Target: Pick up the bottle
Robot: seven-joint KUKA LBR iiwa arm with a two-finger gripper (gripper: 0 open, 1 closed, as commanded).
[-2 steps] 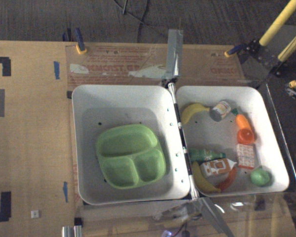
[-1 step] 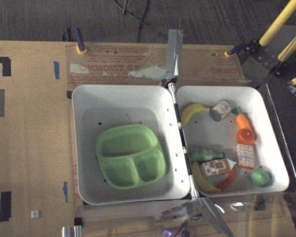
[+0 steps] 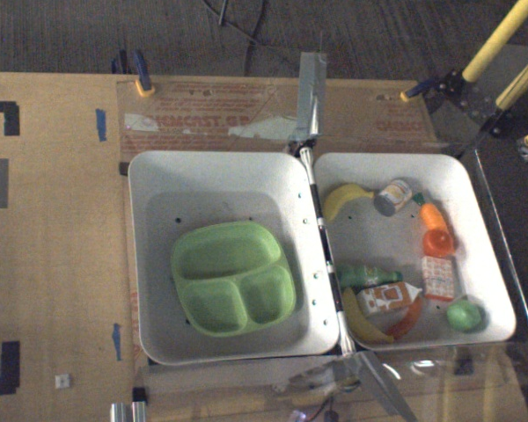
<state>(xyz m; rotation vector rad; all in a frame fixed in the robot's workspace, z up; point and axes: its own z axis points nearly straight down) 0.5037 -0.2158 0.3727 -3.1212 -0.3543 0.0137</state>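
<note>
A small green bottle (image 3: 368, 277) lies on its side in the right bin (image 3: 488, 236), near that bin's left wall, with its cap end pointing right. Just below it, touching or nearly touching, lies a white and orange carton (image 3: 386, 300).
The right bin also holds a yellow banana (image 3: 345, 199), a grey can (image 3: 392, 196), a carrot (image 3: 434, 214), an orange cup (image 3: 437, 242), a small box (image 3: 438, 278), a green round fruit (image 3: 465, 315), a second banana (image 3: 361, 319) and a red chili (image 3: 408, 317). A green divided plate (image 3: 233, 275) lies in the left bin (image 3: 158, 192).
</note>
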